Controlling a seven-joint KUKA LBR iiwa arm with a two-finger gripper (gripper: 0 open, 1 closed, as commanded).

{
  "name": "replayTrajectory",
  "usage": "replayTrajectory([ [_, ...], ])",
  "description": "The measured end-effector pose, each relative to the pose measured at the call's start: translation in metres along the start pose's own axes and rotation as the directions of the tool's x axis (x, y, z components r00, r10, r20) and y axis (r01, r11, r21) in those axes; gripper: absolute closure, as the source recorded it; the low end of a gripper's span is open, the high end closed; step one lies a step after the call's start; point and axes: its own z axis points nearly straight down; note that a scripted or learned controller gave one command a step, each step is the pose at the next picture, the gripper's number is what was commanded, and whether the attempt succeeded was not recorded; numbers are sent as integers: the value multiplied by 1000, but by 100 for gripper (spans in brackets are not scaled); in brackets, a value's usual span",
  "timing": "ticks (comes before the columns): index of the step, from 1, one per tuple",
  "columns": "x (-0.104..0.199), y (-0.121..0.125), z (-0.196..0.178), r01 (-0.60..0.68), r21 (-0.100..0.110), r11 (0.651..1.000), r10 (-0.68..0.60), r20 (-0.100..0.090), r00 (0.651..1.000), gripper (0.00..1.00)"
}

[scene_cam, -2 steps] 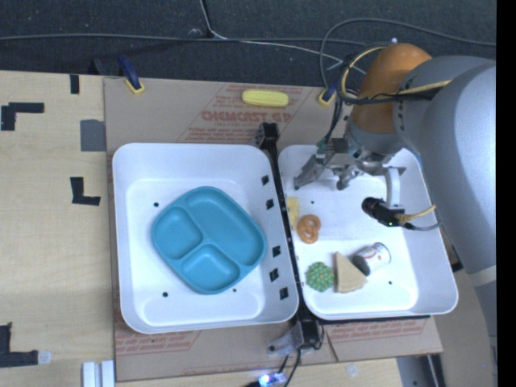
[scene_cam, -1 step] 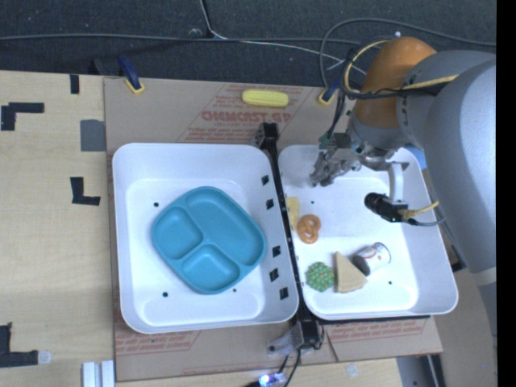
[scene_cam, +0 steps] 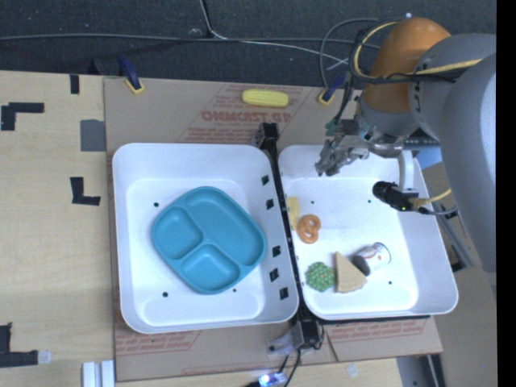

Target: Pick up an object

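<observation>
The right bin (scene_cam: 419, 297) holds several small items: an orange pretzel-like ring (scene_cam: 308, 228), a yellow piece (scene_cam: 292, 209) by the left wall, a green ball (scene_cam: 319, 276), a tan wedge (scene_cam: 348, 274) and a red-and-white can (scene_cam: 373, 255) lying on its side. My gripper (scene_cam: 330, 162) hangs over the far left corner of this bin, above and apart from all of them. Nothing shows between its fingers.
The left bin (scene_cam: 133, 216) carries a blue divided tray (scene_cam: 208, 239). A yellow banana-shaped object (scene_cam: 264, 97) lies on the cardboard behind the bins. A black divider with clips (scene_cam: 274, 208) runs between the bins. Cables loop above the wrist.
</observation>
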Motion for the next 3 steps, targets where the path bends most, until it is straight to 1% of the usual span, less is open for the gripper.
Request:
replayTrajectory([
  [1, 6, 2, -44, 0, -1, 1000, 0, 0, 1000, 100],
  [2, 6, 4, -98, 0, -3, 1000, 0, 1, 1000, 100],
  [3, 69, 7, -95, 5, 3, 1000, -5, -1, 1000, 100],
])
